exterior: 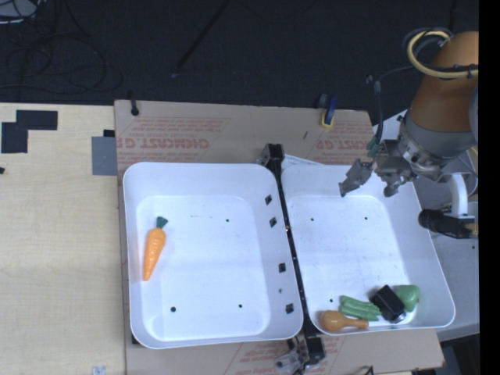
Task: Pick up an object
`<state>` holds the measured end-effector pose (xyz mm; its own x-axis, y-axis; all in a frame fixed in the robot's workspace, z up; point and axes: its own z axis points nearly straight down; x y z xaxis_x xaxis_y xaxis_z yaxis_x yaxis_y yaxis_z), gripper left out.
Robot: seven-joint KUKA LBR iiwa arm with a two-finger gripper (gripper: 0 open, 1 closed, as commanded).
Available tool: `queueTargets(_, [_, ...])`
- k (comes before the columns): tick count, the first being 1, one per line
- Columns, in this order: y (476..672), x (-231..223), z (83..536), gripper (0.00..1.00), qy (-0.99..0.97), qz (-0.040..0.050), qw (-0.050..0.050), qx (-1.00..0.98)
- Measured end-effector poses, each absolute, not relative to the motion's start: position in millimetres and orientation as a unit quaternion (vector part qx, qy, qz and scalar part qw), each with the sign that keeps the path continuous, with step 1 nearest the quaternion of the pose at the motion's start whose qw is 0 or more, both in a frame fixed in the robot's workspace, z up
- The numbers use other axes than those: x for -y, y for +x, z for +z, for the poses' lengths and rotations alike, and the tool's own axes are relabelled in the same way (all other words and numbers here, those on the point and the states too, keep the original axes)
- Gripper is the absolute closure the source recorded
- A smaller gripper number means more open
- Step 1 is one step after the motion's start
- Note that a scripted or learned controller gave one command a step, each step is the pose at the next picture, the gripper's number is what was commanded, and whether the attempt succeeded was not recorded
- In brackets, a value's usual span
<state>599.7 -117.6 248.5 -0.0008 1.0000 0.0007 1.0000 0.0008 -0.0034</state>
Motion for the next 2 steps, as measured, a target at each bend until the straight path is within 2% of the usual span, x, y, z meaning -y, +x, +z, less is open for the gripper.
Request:
queueTargets(1, [630.2, 57.0, 376.5, 0.00, -0.704, -0.0047, -0.005, 0.710])
queueTargets(2, [628.0, 59.9, 377.1, 1.00, -0.706, 0.0016, 0.001, 0.709])
